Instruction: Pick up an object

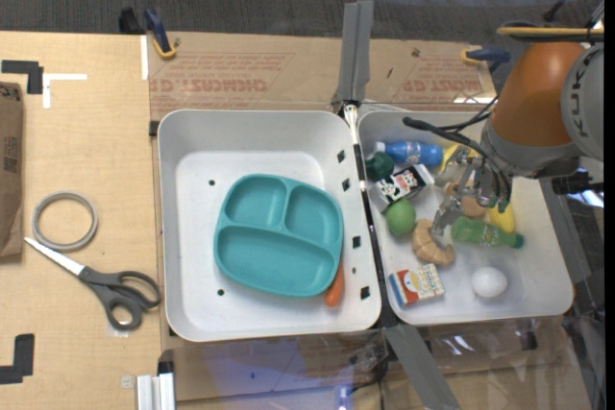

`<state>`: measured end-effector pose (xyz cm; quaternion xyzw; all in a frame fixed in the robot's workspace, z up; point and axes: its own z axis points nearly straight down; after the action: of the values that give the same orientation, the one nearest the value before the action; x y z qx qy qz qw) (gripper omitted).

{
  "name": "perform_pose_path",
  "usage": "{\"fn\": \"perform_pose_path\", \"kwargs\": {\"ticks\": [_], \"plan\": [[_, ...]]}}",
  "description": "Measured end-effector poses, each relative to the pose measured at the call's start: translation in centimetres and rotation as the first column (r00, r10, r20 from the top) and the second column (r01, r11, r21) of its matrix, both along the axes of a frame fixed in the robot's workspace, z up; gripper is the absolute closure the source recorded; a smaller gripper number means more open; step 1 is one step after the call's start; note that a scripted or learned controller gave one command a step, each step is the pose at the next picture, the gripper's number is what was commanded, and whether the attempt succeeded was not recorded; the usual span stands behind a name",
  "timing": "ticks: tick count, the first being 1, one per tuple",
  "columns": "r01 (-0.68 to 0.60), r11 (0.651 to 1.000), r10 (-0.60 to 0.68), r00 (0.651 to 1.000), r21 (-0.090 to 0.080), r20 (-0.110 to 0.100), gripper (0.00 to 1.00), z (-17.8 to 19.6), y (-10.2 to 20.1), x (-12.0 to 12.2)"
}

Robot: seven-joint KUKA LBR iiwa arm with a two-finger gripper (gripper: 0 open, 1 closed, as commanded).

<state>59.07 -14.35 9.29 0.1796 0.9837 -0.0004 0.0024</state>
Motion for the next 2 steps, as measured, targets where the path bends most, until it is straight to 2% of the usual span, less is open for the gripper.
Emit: {"fn": "perform_pose_path", "kwargs": {"ticks": [1, 2], "plan": [[0.140, 0.990, -0.140, 0.990, 0.001, -0.004, 0.00, -0.1, 0.2, -6.4], [0.196, 0.981, -0.196, 0.981, 0.001, -0.001, 0.00, 0.0, 2.2, 1.6]]}}
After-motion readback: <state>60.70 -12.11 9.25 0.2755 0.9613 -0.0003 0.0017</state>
